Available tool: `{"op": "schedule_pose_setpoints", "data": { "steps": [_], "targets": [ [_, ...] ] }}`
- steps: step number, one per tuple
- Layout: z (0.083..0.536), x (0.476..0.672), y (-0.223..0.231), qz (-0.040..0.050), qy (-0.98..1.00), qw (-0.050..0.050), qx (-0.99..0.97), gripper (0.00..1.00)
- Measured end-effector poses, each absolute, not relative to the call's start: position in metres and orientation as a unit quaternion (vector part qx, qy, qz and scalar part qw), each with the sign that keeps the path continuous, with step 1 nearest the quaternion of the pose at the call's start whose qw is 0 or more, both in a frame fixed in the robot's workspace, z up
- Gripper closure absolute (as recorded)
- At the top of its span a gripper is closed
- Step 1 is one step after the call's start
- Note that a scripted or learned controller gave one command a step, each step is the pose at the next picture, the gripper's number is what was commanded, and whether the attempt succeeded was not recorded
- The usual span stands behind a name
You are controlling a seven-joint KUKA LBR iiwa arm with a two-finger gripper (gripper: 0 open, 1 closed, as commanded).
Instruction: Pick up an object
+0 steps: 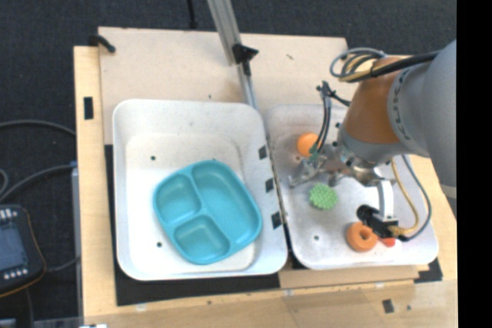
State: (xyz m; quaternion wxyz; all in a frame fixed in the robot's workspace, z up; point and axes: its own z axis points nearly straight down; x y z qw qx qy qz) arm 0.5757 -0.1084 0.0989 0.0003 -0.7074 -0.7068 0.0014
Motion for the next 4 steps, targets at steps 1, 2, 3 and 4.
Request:
{"op": "schedule_pose_setpoints", "data": {
  "steps": [1, 2, 3, 4],
  "targets": [
    [0.112, 0.577, -0.109, -0.0011, -0.705, -0.001, -0.71, 1.0],
    [0.172, 0.587, -0.114, -0.0019, -0.708, -0.003, -0.706, 1.0],
    [0.227, 0.578, -0.114, -0.0021, -0.708, -0.003, -0.706, 1.0],
    [0.243, 0.579, -0.115, -0.001, -0.708, -0.002, -0.706, 1.0]
  ]
}}
